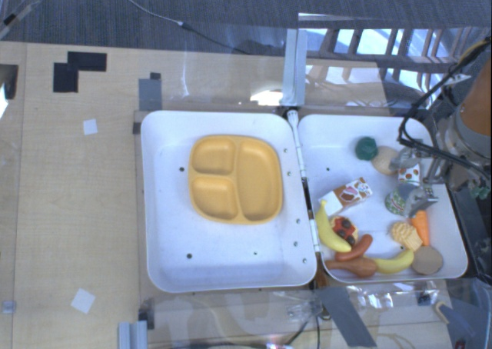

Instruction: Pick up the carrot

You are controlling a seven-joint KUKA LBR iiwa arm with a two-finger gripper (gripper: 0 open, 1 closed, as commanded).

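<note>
The carrot (420, 226) is a short orange piece lying near the right wall of the right bin (330, 136), beside a tan waffle-like piece (404, 234). My gripper (413, 182) hangs from the grey arm just above and slightly left of the carrot, over a small greenish can (397, 203) and a red-and-white item (410, 174). Its two fingers stand apart, open, and nothing is held between them.
The right bin also holds a green ball (366, 147), a beige lump (384, 160), a small carton (353, 192), two bananas (330, 231), red sausages (360, 247) and a brown round piece (427, 260). A yellow divided plate (234, 178) lies in the left bin (165, 209).
</note>
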